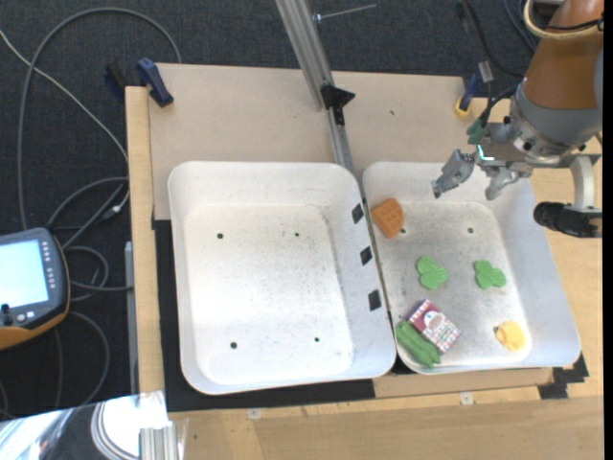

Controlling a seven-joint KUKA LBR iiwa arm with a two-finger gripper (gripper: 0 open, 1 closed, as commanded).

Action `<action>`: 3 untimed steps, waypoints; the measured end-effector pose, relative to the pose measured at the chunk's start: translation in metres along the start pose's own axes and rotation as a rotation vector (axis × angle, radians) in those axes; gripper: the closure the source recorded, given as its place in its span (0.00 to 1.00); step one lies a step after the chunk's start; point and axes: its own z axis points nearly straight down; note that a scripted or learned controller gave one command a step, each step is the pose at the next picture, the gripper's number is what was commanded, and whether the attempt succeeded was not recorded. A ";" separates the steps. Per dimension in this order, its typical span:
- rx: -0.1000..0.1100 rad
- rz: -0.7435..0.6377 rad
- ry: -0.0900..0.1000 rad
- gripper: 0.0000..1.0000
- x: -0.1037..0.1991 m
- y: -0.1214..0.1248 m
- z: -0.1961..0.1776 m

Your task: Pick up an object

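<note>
Objects for picking all lie in the right bin point(536, 247), none of them between the jaws. The gripper point(471, 177) hangs over that bin's far edge, near its far right corner, its two fingers point(450, 178) spread apart with nothing between them. Nearest to it is the orange block point(388, 217), which sits against the bin's left wall close to the far left corner; from the jaws it lies toward the left bin point(259, 276) and a little toward the near edge. It looks squarish, with no clear long axis, so I judge that the approach angle matters little beyond keeping a finger from striking the wall just beside it. Farther toward the near edge sit two green pieces, one point(432, 274) around the middle of the bin floor and another point(490, 275) to its right, well apart from each other. Along the near edge are a small printed packet point(436, 324) with a long green piece point(418, 344) touching its left side, both near the near left corner, and a yellow piece point(510, 334) toward the near right corner. The green pieces in the middle have open floor all round, so they seem the easier reach; the packet and long green piece crowd each other and the wall. A metal rail point(306, 41) slants across the counter point(249, 113) toward the gap between the bins, clear of the jaws' likely path.
</note>
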 end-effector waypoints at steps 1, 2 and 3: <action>-0.004 0.000 -0.001 0.00 0.000 0.000 -0.002; 0.000 0.001 -0.001 0.00 -0.005 0.002 0.041; 0.002 0.001 0.000 0.00 -0.012 0.001 0.102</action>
